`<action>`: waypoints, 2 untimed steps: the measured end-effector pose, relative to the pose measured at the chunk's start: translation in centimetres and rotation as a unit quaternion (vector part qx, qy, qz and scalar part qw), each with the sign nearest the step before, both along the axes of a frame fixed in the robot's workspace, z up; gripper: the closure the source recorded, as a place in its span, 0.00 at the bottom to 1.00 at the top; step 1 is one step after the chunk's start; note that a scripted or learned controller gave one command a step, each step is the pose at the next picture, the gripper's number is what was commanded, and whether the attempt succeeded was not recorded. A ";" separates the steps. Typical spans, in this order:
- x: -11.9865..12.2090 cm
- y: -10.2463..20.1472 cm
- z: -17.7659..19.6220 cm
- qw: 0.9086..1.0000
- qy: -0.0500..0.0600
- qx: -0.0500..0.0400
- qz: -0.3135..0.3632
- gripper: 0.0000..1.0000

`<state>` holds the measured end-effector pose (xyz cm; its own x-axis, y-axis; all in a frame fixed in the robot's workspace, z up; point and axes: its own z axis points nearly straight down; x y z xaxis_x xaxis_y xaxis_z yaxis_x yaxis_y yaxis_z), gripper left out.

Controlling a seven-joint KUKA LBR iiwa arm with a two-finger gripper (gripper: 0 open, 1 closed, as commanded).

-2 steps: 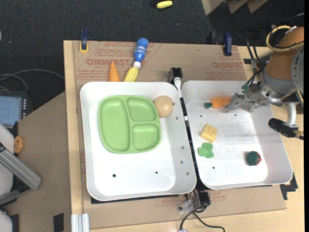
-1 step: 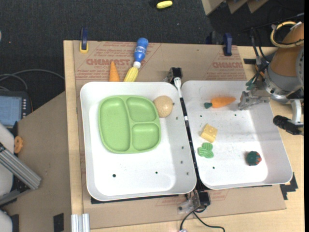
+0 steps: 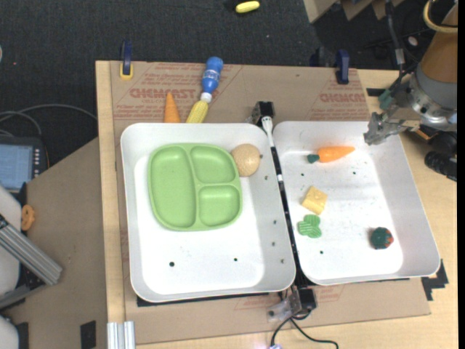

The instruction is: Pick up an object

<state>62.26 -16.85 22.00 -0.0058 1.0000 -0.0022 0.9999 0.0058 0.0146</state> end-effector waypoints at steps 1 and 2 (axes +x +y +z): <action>1.0 4.6 -1.2 1.000 0.007 0.001 0.000 1.00; 0.9 4.3 -1.2 1.000 0.007 0.001 -0.002 0.00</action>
<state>63.20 -12.56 20.85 -0.0013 1.0000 -0.0006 1.0000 0.0013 0.0012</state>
